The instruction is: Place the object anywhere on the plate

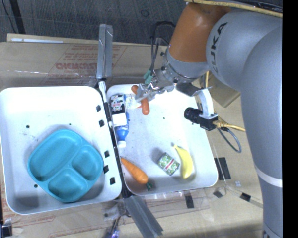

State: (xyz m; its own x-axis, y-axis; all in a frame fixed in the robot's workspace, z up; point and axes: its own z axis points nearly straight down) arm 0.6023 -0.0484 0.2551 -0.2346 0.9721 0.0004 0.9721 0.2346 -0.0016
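A blue three-compartment plate (64, 165) lies in the left bin (20, 108), toward its front. My gripper (145, 94) hangs over the far left corner of the right bin (198, 143), well away from the plate. A small orange-red oblong piece (145, 107) sits directly under the gripper tip, and I cannot tell whether it is held or resting on the bin floor. Another small orange bit (134, 89) shows just left of the gripper.
In the right bin lie a carrot (134, 170) at the front left, a green packet (168, 163), a banana (185, 161), a blue-and-white tube (120, 129) and a small printed box (117, 103) along the left wall. A black cable connector (198, 117) sticks out from the arm.
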